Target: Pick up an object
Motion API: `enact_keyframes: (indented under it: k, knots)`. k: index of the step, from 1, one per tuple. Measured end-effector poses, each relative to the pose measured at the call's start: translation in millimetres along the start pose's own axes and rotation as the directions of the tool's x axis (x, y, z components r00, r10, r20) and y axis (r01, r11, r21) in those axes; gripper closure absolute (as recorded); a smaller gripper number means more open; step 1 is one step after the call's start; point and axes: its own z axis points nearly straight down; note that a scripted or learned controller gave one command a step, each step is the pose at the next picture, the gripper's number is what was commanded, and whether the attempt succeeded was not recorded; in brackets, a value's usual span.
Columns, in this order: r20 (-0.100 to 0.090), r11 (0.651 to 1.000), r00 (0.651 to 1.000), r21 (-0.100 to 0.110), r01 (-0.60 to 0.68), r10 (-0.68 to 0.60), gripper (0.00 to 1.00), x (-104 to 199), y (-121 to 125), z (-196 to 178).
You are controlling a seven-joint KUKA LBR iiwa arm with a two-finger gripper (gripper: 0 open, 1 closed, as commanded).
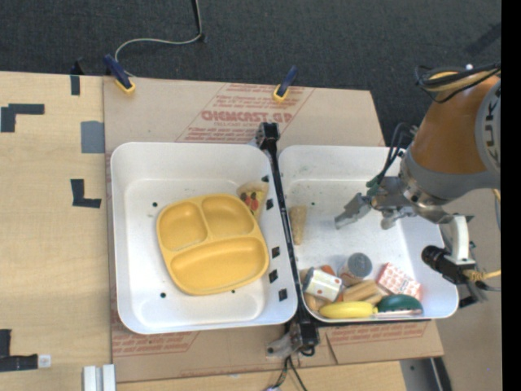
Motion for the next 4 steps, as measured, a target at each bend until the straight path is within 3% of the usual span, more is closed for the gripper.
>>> enact_keyframes:
  k: [1,2,3,4]
  knots:
    - [0.001,1.0,1.0,-0.002,-0.002,0.002,0.0,-62,-42,63]
    - [0.0,1.0,1.0,-0.001,-0.001,0.001,0.0,-49,-42,91]
    - [0.001,1.0,1.0,-0.004,0.0,0.0,0.0,-42,13,120]
    - [0.004,1.0,1.0,-0.007,-0.001,0.001,1.0,-43,14,110]
